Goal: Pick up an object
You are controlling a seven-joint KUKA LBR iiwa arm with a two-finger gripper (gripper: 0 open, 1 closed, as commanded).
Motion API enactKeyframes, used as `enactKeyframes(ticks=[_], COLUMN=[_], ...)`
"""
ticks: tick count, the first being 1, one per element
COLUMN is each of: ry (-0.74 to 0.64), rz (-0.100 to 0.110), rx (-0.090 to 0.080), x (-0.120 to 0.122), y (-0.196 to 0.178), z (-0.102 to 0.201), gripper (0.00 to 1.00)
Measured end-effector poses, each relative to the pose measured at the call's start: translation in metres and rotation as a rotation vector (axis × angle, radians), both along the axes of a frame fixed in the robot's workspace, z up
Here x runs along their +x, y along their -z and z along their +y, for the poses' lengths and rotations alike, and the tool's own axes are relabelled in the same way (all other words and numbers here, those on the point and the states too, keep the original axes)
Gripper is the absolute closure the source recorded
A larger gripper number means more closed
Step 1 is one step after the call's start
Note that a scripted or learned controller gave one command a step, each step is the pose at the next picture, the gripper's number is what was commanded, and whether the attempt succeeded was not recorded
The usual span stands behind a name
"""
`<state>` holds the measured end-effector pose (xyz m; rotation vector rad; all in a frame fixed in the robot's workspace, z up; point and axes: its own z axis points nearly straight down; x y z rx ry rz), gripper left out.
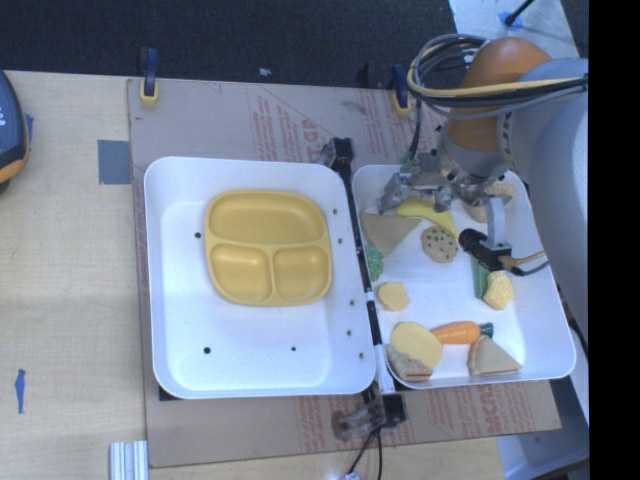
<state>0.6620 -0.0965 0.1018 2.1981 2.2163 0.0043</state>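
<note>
Arm [520, 98] reached in from right, wrist bent down over right bin's [545, 363] far end. Tool [432, 183] low, banana [425, 211] just beneath; grip state unclear.

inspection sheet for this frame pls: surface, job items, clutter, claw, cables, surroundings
Surface: two white bins, left bin and right bin, on cardboard over a wooden bench.
Job's things: right bin holds toy food: banana, cookie, carrot, corn, tan wedge.
Clutter: yellow divided tray in left bin.
Claw: claw low over the right bin's far end, at the banana; grasp not confirmed.
Cables: yellow and black loops at the wrist; black lead at the near edge.
Surroundings: yellow clamp, dark floor beyond.
</note>
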Motion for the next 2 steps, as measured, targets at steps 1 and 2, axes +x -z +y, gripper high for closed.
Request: enactKeyframes(ticks=[1, 2], ry=[0.001, 0.01], rz=[-0.002, 0.023], rx=[0.002, 0.011], x=[0.001, -0.042], y=[-0.013, -0.023], z=[-0.002, -0.048], gripper=[1.0, 1.0])
